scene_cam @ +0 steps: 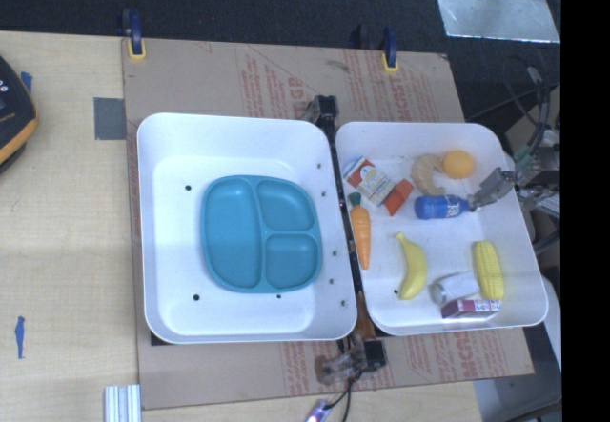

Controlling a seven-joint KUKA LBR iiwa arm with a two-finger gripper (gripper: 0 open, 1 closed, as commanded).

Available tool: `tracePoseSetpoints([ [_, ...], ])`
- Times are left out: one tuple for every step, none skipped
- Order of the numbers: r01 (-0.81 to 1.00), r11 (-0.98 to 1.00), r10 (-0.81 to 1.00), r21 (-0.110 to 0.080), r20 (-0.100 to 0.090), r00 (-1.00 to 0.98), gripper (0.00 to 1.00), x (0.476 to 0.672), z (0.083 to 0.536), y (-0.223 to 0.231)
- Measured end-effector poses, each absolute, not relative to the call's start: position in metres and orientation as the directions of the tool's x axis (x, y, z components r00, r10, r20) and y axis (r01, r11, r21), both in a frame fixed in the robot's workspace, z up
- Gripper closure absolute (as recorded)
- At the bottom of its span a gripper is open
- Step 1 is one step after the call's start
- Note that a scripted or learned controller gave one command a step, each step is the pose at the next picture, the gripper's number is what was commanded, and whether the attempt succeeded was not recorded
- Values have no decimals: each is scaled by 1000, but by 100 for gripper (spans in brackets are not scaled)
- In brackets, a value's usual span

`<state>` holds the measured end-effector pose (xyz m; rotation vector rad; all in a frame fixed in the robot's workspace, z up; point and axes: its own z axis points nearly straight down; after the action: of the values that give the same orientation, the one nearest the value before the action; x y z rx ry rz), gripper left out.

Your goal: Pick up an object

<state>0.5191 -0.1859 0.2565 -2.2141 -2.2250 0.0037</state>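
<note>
The right bin [510, 315] holds several toy foods. A blue bottle [437, 208] lies on its side near the middle. Just behind it are an orange ball [458, 163] and a tan ring-shaped bun [429, 174]. A small red and white carton [372, 184] lies at the back left, with a carrot [360, 233] along the left wall. Toward the front are a banana [413, 267], a corn cob [488, 270] and a silver and red pack [460, 296]. My gripper [490, 190] comes in low from the right edge, right next to the bottle's cap end.
The left bin [167, 311] bears a blue divided plate [260, 231]. Both bins rest on a cardboard sheet [238, 77] clamped to the bench. A yellow and black device [11, 115] sits at the far left edge.
</note>
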Motion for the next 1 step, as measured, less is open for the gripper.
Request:
tracePoseSetpoints([
  [1000, 6, 1000, -5, 0, -6, 0, 488, 145, -164],
])
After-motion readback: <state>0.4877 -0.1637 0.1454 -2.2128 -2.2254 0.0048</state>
